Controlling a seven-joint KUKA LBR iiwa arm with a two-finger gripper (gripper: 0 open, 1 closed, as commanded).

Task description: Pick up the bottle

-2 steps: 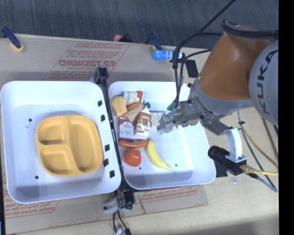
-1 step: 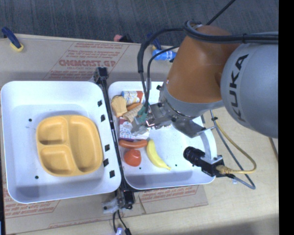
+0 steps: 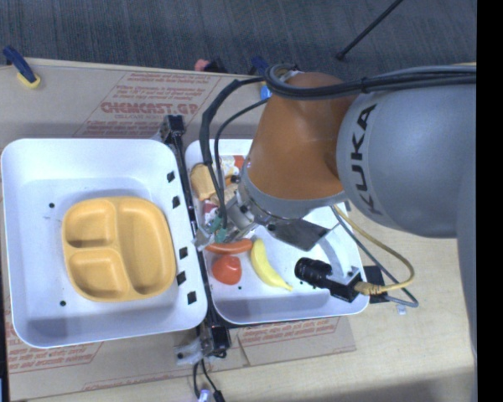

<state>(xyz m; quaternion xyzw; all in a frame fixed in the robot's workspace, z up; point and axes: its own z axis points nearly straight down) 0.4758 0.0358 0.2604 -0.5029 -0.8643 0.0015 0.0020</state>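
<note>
Camera view — one banana (image 3: 269, 268), one tomato (image 3: 226, 269)

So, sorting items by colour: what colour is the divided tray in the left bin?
Yellow tray, plain, seen in the camera view.

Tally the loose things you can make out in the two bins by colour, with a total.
Yellow: 2, the tray in the left bin and the banana in the right bin
Red: 1, the tomato
Total: 3
The arm hides more items in the right bin, too covered to count.
</note>
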